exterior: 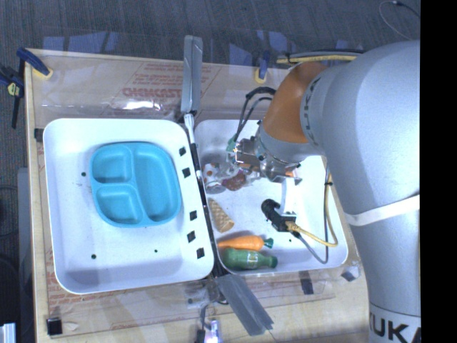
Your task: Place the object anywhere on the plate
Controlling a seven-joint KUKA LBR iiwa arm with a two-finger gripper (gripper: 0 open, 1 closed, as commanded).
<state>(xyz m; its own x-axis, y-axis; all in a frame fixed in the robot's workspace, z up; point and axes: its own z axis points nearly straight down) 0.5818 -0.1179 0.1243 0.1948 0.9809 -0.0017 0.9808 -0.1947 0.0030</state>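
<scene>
We count 2 white bins side by side. The left bin holds a blue plate with 3 compartments, lying left of centre, and we see nothing on it.

The right bin carries the loose items. A carrot lies at the near edge with a green bottle touching it on the near side. A waffle cone sits just beside the divider between the bins, a little farther back. Farther still, a small brownish object lies by the divider, close under the tool.

The arm reaches in from the right, its orange band over the far part of the right bin. The gripper is low over the far-left corner of that bin, near the brownish object. Wrist and cabling crowd it; we cannot tell how its tips stand, nor whether anything is between them.

Our reading: the task is at the pick stage, not past it. All 4 items are in the right bin, well apart from the plate. Which one is the target we cannot say for certain; the brownish piece looks likeliest. Left to do: secure a grasp, lift, carry left across the divider, release on the plate.
</scene>
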